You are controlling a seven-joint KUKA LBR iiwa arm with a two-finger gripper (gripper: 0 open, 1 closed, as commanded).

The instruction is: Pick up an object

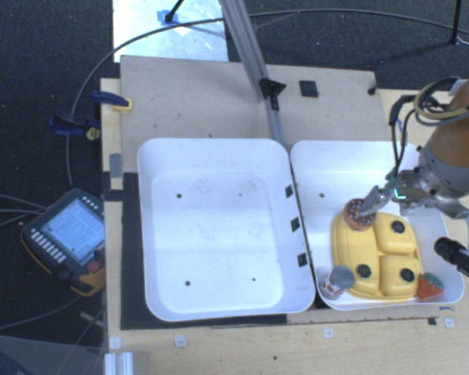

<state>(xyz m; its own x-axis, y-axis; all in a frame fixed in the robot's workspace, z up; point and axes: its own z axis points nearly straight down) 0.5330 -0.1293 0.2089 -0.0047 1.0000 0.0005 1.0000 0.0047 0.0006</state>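
Desk: tan board, carries two shallow white bins side by side. Left bin: bare white floor with a few dark specks. Right bin: holds all the loose goods, crowded into its near right part. Arm: grey and orange, enters from the right and slants down over the right bin. Yellow moulded toy: largest item, blocky with raised lobes and dark round spots, lying flat on the floor of the right bin. Pincer: tip sits low at the upper left corner of the yellow toy, right against the brown ring; whether its fingers are spread or closed cannot be told from this angle. Brown ring: small doughnut-like piece with a pinkish rim, resting on the yellow toy's upper left corner; judged the likely target. Orange-red piece: strawberry-like, in the near right corner, touching the yellow toy. Grey-capped small item: at the near left edge of the yellow toy. Risks, as judgement: the ring sits on a sloped plastic hump, so an off-centre close could flick it away or slide it off; a deep reach could catch the yellow toy instead and drag it.
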